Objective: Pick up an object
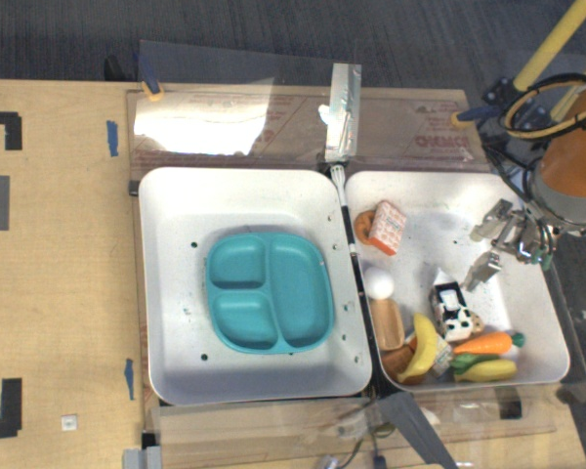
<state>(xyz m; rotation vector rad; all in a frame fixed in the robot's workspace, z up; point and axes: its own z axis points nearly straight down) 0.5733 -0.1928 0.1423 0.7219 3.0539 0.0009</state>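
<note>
the gripper point(487, 246) hangs over the right bin point(557, 360) with its fingers spread and nothing between them. the toys sit low in that bin: a banana point(425, 348), a carrot point(486, 343) and a little cow point(455, 320). a teal plate point(271, 290) lies in the left bin point(166, 262).

Arm is reaching in from the right; pincer point(489, 245) is hanging over the right bin point(552, 345), its two fingers point(481, 272) spread with nothing between them. Left bin point(166, 262) is holding a teal divided tray point(270, 290). Right bin's contents are lying clustered near its lower left: orange-white carton point(388, 228), white ball point(378, 284), banana point(426, 346), carrot point(486, 343), black-and-white toy point(450, 308). Wooden surface point(49, 262) is lying left of the bins.
</note>
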